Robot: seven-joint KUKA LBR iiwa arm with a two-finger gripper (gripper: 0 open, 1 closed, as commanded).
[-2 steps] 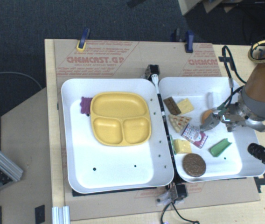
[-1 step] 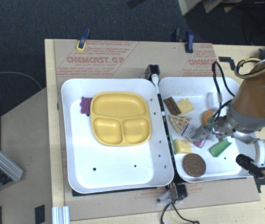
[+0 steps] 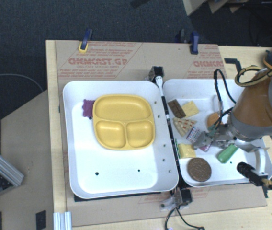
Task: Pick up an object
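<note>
Jaws: I cannot tell their state. Gripper [image 3: 207, 142] is low in the right bin [image 3: 208, 86], among food toys near the green piece [image 3: 227, 153]; nothing lifted yet.

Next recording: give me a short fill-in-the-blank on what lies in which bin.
1. The yellow divided plate lies in the ____ bin.
2. Beside that plate's left edge lies a small ____ thing.
3. The round brown cookie lies in the ____ bin.
4. The gripper is over the ____ bin.

Missing words: left; purple; right; right
</note>
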